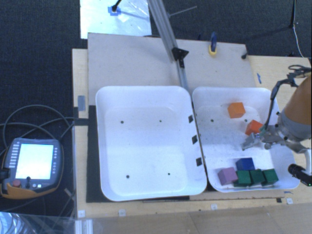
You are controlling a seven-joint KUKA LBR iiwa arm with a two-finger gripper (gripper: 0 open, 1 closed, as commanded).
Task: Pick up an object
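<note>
The right bin holds an orange block near its back, and a red-orange block just right of centre. Along its front edge lie a pink block, a blue block and two green blocks. My gripper reaches in from the right and hangs low over the bin, just in front of the red-orange block and behind the blue one. Its grey fingers point left. I see nothing between them.
The left bin sits beside the right one. A slanted metal pole crosses the back of the bench. A teach pendant lies on the floor at the left. A blue-and-yellow clamp stands on the back board.
</note>
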